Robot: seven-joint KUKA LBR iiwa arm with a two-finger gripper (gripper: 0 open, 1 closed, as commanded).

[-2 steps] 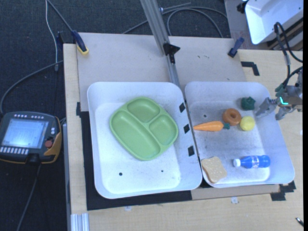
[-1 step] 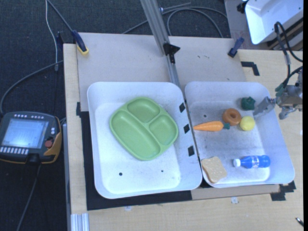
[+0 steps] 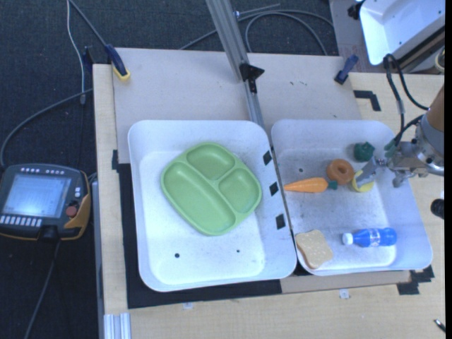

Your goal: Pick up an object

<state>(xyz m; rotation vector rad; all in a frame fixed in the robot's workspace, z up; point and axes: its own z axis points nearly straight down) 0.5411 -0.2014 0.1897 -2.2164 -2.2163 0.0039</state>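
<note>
White bins side by side: left bin (image 3: pixel 152 260) holds a green divided plate (image 3: pixel 210 187). Right bin (image 3: pixel 406 256) has the pickables: toy carrot (image 3: pixel 308 185), orange ring/donut (image 3: pixel 341 171), small yellow piece (image 3: pixel 364 183) beside it, dark green bit (image 3: pixel 363 150) up top, blue bottle (image 3: pixel 370 238) lying flat, bread slice (image 3: pixel 315 248) at the near-left corner.

Handling, my read: all light plastic or foam toys. Bottle is round and slick and would likely roll, so grip across the body, not the cap. Carrot is stiff and tapered; take it at the thick middle. Bread looks soft and flat, hard to get fingers under. Donut is the easiest target, stiff, pinch across its rim.

Gripper (image 3: pixel 385 165) comes in from the right, low over the right bin, tip just beside the yellow piece and donut. Can't tell if it's touching either. Finger spacing not resolvable at this angle, so I can't say apart or together. Nothing visibly held.
</note>
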